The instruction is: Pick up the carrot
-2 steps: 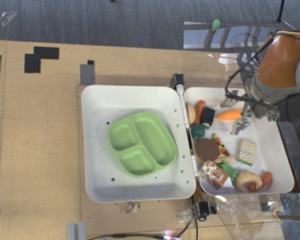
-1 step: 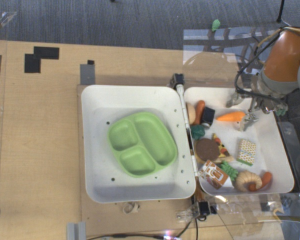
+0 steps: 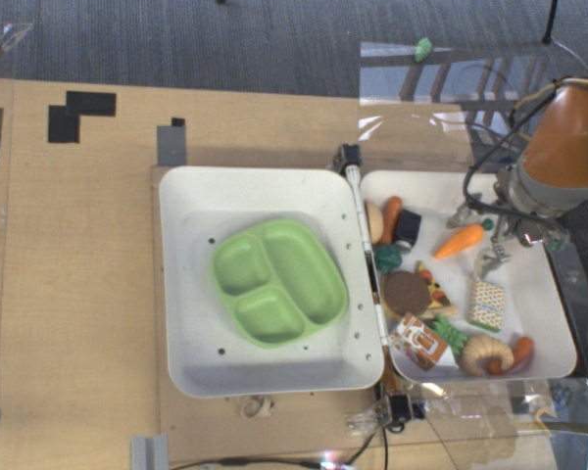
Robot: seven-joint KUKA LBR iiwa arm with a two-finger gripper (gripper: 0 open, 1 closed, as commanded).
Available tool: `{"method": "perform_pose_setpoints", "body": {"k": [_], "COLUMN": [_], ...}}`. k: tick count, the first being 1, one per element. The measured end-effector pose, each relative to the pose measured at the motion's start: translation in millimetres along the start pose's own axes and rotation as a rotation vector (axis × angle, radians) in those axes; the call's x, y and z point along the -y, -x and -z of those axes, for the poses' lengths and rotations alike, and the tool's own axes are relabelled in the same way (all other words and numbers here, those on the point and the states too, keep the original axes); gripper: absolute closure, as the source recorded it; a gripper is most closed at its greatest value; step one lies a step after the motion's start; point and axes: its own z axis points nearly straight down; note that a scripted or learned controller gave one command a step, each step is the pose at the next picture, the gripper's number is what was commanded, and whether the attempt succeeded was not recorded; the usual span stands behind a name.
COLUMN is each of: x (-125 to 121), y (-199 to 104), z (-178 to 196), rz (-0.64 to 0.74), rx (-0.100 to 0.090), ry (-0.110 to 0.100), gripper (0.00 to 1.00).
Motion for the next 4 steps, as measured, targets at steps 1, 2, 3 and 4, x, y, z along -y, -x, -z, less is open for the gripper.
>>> {"method": "perform_pose_setpoints", "body": {"k": [1, 2, 3, 4], "x": [-17.6, 1.8, 4.5, 2.6], "y": [-36.1, 8.3, 21.1, 12.0], "z": [0.8, 0.2, 0.1, -0.8], "rz": [-0.203, -0.061, -0.274, -0.683], "rx": [0.001, 0.001, 0.002, -0.001], "ry": [-0.001, -0.002, -0.001, -0.002], "gripper": [0.0, 0.0, 0.0, 0.0]}}
